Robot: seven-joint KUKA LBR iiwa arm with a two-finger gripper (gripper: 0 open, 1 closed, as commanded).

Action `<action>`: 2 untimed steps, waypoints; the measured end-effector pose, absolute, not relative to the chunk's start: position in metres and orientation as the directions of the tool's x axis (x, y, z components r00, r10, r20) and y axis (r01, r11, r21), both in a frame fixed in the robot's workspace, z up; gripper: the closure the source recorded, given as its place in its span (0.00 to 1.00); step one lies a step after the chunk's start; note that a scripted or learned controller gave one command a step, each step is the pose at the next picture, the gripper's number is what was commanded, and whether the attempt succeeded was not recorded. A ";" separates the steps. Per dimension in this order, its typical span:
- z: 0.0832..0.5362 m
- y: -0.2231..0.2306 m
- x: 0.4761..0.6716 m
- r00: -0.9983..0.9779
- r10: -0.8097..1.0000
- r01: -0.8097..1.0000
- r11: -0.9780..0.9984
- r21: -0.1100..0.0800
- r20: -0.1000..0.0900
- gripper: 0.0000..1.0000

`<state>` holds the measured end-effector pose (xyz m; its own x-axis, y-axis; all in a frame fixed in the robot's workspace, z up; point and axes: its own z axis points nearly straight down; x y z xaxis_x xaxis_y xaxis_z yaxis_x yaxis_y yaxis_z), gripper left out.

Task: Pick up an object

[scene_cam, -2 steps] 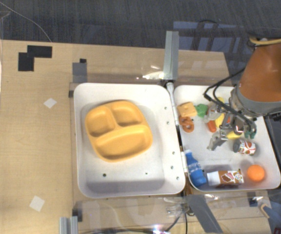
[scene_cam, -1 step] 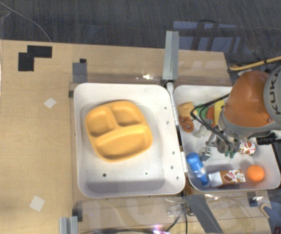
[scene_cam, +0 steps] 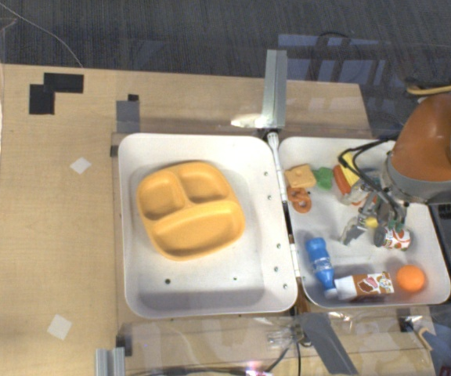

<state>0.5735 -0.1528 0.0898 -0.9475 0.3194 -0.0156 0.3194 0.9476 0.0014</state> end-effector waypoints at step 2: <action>0.093 -0.112 0.655 -0.850 0.526 0.526 0.851 0.005 -0.012 0.00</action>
